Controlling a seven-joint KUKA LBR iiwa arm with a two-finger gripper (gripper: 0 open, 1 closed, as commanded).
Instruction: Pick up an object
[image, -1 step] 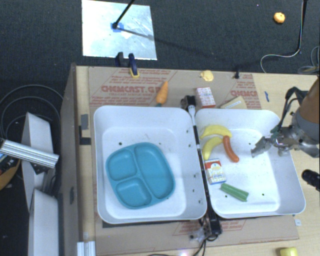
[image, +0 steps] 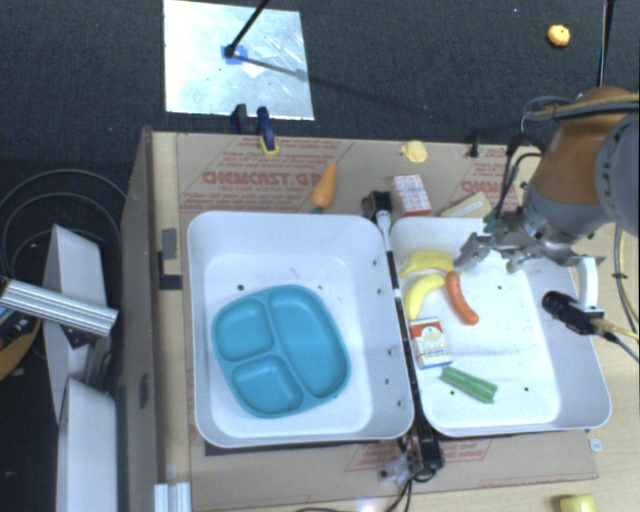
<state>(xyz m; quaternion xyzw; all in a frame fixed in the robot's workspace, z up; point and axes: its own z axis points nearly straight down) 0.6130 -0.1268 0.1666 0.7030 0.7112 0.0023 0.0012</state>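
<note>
Landmark: we took the red sausage (image: 461, 298) as our reference; it lay in the right bin (image: 575, 400), toward its upper left part.
Banana: we found the yellow banana (image: 424, 279) just left of the sausage, near it; contact could not be confirmed.
Carton: we noted a small red and white carton (image: 430, 343) below and left of the sausage, close to the bin's left wall.
Green item: we recorded a green vegetable piece (image: 469, 384) below the sausage, lying flat and apart from the carton.
Gripper: we saw the gripper (image: 494, 253) up and right of the sausage, over the bin's upper edge, its fingers spread apart with nothing between them.
Arm: we observed the grey arm (image: 585, 170) beyond the gripper, further right of the sausage.
Left bin: we logged the left bin (image: 230, 250) well left of the sausage, holding a blue divided tray (image: 280, 348).
</note>
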